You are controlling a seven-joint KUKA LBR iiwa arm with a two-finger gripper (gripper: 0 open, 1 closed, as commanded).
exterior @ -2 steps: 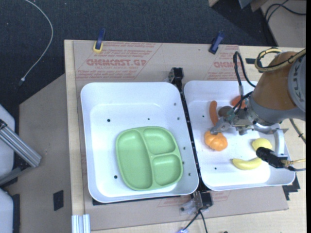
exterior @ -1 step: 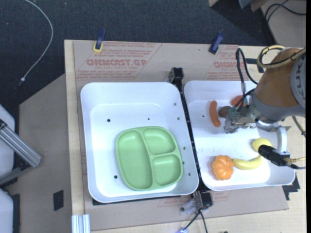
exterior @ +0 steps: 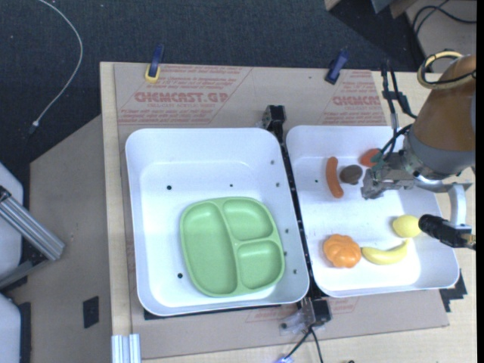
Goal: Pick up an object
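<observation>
Reaching in from the right, the grey arm [exterior: 446,127] is seen low over the right bin [exterior: 318,225], one of two white bins borne side by side on the worktop [exterior: 227,89]. The left bin [exterior: 151,225] is taken up by a green divided plate [exterior: 231,244] and can be left aside. In the right bin, a yellow banana [exterior: 387,254] is laid near the front wall, with an orange pumpkin-like toy [exterior: 342,251] just beside its left end and a small yellow lemon [exterior: 406,226] just behind its right end. Further back, a red-orange sausage [exterior: 333,177] is laid with its long axis running front to back, and a small brown round piece [exterior: 351,175] is set just to its right. The fingers [exterior: 376,185] are found immediately right of that brown piece, pointing down toward the bin floor; nothing is seen between them, and whether they are spread or closed cannot be told. The brown piece is judged the nearest candidate, lying just to the left of the fingers, so a short leftward shift would be called for.
</observation>
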